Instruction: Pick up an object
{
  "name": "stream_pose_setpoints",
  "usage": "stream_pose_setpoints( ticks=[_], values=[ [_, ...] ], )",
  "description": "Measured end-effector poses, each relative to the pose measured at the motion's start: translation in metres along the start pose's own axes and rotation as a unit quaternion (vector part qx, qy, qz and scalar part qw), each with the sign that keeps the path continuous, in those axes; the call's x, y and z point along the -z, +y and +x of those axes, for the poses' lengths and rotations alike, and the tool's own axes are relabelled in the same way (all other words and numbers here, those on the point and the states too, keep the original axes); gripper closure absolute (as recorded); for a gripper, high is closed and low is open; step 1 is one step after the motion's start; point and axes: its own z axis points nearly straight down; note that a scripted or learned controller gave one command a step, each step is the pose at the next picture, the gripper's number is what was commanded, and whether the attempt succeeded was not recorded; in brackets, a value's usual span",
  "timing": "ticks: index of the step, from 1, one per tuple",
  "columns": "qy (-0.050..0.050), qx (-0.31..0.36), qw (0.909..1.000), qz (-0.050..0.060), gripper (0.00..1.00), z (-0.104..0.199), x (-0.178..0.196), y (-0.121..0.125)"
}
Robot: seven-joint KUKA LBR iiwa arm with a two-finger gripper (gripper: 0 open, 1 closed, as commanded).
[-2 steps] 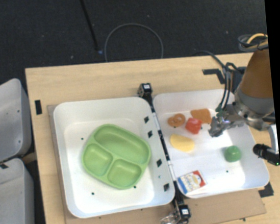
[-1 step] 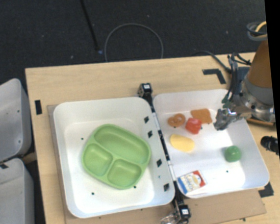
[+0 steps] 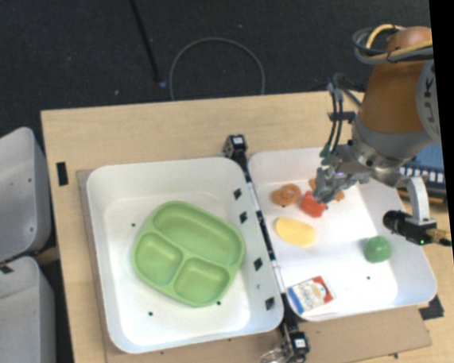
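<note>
My gripper (image 3: 328,186) hangs low over the right bin (image 3: 397,284), near its back middle. A small red object (image 3: 312,206) lies just below and left of it, touching or nearly touching the gripper's tip. An orange-brown ring-shaped piece (image 3: 286,195) lies to the left of the red one. In front of them sits a yellow lemon-like object (image 3: 295,231). A green rounded object (image 3: 376,248) rests toward the bin's right side. A small white carton with red and blue print (image 3: 310,294) lies at the front left corner.
The left bin (image 3: 115,307) holds a green divided plate (image 3: 188,253). A black divider with clips (image 3: 257,230) runs between the bins. A black fitting (image 3: 407,227) sticks in at the right bin's right edge. The arm's orange wrist (image 3: 391,97) looms over the back right.
</note>
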Motion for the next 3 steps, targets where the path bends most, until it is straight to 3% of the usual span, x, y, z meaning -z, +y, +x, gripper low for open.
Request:
stream_pose_setpoints(
  ticks=[1,3],
  values=[
    [0.000,0.000,1.0000,0.000,1.00,0.054,0.003,0.014],
    [0.000,-0.001,1.0000,0.000,1.00,0.147,-0.011,0.074]
  ],
)
